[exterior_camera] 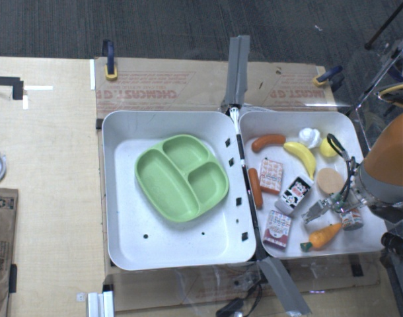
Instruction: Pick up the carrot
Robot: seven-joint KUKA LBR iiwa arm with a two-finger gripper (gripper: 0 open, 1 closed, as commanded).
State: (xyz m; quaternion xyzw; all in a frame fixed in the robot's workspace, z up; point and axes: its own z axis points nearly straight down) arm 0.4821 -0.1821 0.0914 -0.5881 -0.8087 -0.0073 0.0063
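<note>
The carrot [325,236], orange with a green stub at its left end, lies near the front right of the right bin [360,246]. My gripper [332,214] hangs just above and behind it. It is open: one grey finger [315,211] points down-left and the other sits to the right by a small can-like object [352,220]. Nothing shows between the fingers. The carrot rests on the bin floor just in front of them. The arm's orange band [392,152] enters from the right edge.
The right bin also holds a sausage [268,141], a banana [302,156], a tan disc [331,179], a red stick [255,187] and three small cartons [277,228] left of the carrot. A green divided plate [182,177] lies in the left bin [122,243].
</note>
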